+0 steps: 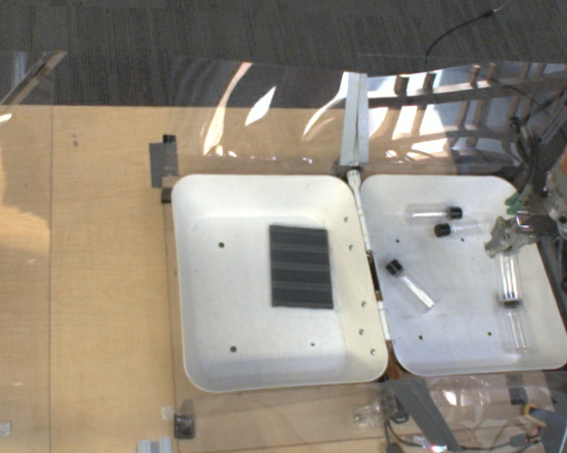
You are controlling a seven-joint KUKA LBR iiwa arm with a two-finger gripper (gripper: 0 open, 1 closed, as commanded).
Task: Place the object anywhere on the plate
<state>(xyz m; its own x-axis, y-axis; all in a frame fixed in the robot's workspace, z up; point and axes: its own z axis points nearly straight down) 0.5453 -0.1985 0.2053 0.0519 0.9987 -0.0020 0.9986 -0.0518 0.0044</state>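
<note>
A dark grey ribbed plate (300, 266) lies flat in the middle of the left white bin (204, 346). Several clear tubes with black caps lie in the right bin (458, 354): one near the bin's left side (413, 286), two near its far edge (431, 212) (457, 229), and an upright-lying one (508, 281) near the right wall. My gripper (505, 235) hangs over the right bin's right side, just above that last tube's far end. I see nothing held in it.
Another clear tube (518, 331) lies near the right bin's front right corner. A metal divider post (353, 119) stands behind the gap between the bins. Cables and brackets (532, 116) crowd the far right.
</note>
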